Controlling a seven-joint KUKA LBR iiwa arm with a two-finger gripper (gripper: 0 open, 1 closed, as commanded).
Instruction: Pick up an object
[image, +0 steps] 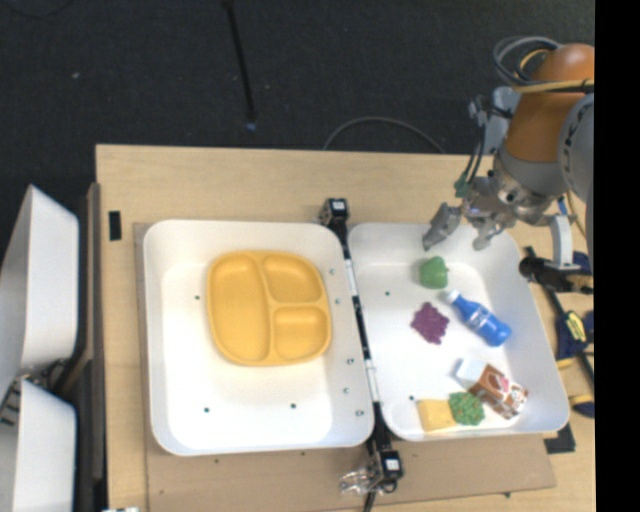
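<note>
A: Gripper? 
B: Fingers spread wide, nothing between them, touching nothing. It hangs over the far edge of the right bin, pointing down; arm comes in from the right, orange band on top.

A: Left to right, go.
B: Left bin holds a yellow divided plate. Right bin: green object just below the gripper (closest one), purple piece, blue bottle near it; yellow block, green clump and brown packet well apart, near corner.
</note>
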